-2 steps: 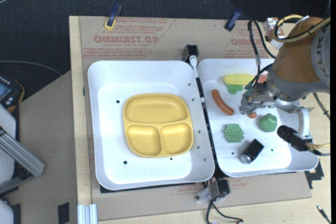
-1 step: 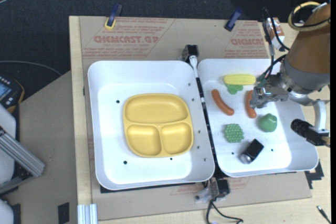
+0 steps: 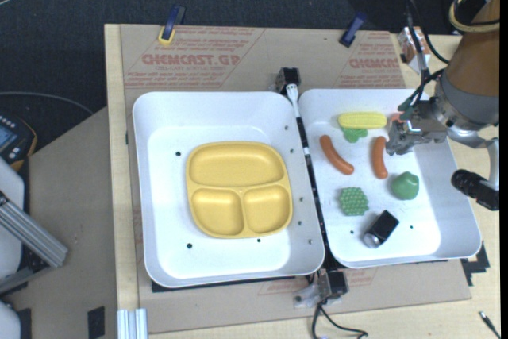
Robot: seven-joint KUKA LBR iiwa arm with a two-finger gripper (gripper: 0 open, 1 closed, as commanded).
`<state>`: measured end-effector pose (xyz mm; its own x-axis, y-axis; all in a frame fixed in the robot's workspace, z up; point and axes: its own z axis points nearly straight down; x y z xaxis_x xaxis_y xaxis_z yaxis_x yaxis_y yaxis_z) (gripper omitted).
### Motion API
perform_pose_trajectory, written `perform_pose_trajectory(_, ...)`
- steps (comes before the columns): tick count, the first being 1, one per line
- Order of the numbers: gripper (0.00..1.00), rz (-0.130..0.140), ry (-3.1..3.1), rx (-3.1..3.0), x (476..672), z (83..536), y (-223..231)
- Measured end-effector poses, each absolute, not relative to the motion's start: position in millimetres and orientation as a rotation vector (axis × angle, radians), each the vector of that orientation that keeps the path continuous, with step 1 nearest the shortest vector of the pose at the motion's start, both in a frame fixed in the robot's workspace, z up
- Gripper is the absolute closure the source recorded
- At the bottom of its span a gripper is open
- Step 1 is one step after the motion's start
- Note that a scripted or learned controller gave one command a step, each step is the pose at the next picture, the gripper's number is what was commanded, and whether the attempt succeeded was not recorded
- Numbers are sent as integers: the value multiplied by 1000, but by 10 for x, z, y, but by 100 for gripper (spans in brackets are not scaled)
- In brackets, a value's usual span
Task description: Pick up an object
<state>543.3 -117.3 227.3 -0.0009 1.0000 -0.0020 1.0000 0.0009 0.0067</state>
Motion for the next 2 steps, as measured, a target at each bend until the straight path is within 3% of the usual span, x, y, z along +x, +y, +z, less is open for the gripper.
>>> perform_pose_trajectory(1, 100, 6, 2227, 2213, 5456, 2341, -638)
perform_pose_trajectory(2, 100, -1, 2229, 2219, 5342, 2305, -217)
